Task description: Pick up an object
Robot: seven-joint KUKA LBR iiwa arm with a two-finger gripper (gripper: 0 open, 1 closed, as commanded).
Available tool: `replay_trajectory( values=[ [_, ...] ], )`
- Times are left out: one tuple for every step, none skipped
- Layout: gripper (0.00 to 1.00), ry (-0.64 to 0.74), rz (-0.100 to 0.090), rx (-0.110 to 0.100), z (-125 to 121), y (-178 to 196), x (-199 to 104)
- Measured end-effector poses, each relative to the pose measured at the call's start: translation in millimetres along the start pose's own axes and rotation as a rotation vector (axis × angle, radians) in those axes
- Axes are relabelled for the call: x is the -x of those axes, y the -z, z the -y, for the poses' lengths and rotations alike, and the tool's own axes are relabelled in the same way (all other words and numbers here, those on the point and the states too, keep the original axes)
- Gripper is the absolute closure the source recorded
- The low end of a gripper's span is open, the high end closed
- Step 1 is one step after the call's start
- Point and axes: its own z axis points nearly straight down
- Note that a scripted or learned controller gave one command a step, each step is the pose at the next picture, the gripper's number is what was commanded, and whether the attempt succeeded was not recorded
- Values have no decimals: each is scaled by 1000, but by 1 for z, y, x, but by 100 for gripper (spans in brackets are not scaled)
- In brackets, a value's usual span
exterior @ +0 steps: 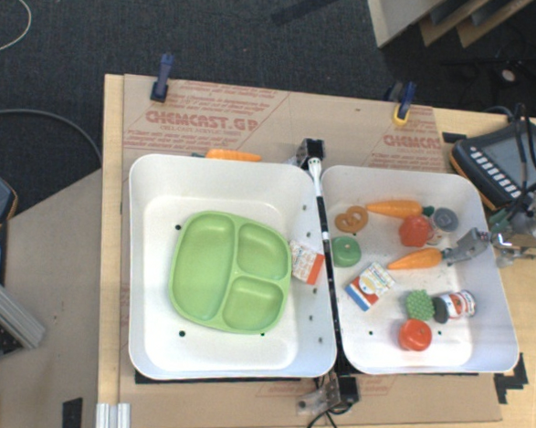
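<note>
My claw (467,243) reaches in over the right rim of the right bin (495,311), hanging just past the leafy end of a toy carrot (418,259) that lies slantwise near the bin's middle. I cannot tell its state from here: it is small, grey and blurred against the white. A second carrot (394,208) lies along the far side, with a pretzel (350,220) to its left and a red tomato (415,231) just below it. A green round piece (346,251) sits near the divider, a small milk carton (370,286) lies tilted beside it, and a green bumpy piece (418,305), a small can (456,305) and a red round toy (415,335) cluster toward the near side. In the left bin (145,273) rests a green divided plate (230,273), with a small orange-and-white box (305,261) at its right edge.
</note>
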Motion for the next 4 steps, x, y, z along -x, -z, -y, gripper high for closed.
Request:
replay_trajectory(
  values=[
    [0,2,7,20,33,196,-13],
    [0,4,6,22,51,344,-41],
    [0,4,-6,-17,52,165,-93],
    [0,9,0,19,50,309,-153]
  ],
)
